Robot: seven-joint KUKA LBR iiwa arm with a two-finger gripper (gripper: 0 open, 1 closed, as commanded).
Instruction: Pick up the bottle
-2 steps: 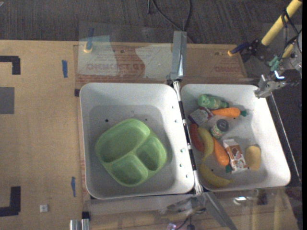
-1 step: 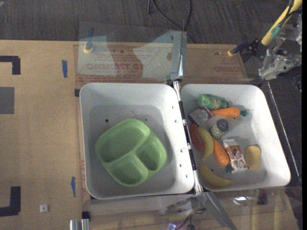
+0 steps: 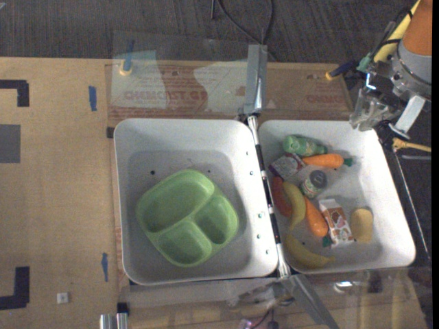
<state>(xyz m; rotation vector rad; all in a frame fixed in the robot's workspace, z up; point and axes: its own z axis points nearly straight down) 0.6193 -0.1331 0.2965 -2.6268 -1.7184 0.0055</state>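
The bottle (image 3: pixel 304 144) is green and lies on its side near the back wall of the right bin (image 3: pixel 391 184). An orange carrot (image 3: pixel 324 161) lies just in front of it. My gripper (image 3: pixel 365 114) hangs above the right bin's back right corner, to the right of the bottle and apart from it, with nothing seen in it.
The right bin also holds a small round jar (image 3: pixel 314 182), two bananas (image 3: pixel 295 205), a second carrot (image 3: pixel 316 219), a small carton (image 3: pixel 337 223), a purple pack (image 3: pixel 287 165) and a yellow lump (image 3: pixel 362 225). A green divided plate (image 3: pixel 186 216) sits in the left bin (image 3: pixel 130 156).
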